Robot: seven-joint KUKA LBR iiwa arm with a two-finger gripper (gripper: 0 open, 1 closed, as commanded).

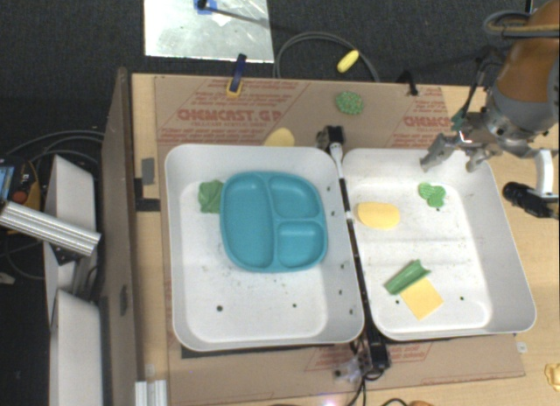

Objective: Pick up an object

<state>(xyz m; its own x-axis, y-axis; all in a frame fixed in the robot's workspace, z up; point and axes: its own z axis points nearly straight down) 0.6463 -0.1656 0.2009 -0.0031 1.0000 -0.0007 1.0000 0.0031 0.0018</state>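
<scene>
Over the far right corner of the right bin point(512, 247), the tool point(452, 152) hung with its two fingers spread wide and nothing between them, the grey arm point(525, 80) with its orange band reaching in from the right. Four loose things lay in that bin: a small green piece point(431, 193) nearest the tool, just below and slightly to the left of it; a yellow oval object point(378, 215) farther left, near the wall shared with the left bin point(188, 247); and toward the near side a green stick point(406, 276) lying on a slant, its long axis running from lower left to upper right, touching or overlapping a yellow square point(423, 298). The left bin held a blue divided plate point(273, 221) with a green scrap point(210, 196) at its left edge. By my judgement the small green piece was the readiest pick, since the tool needed only a short move down. The arm was cut off by the frame's edge, and the small green piece was too small to tell its shape
</scene>
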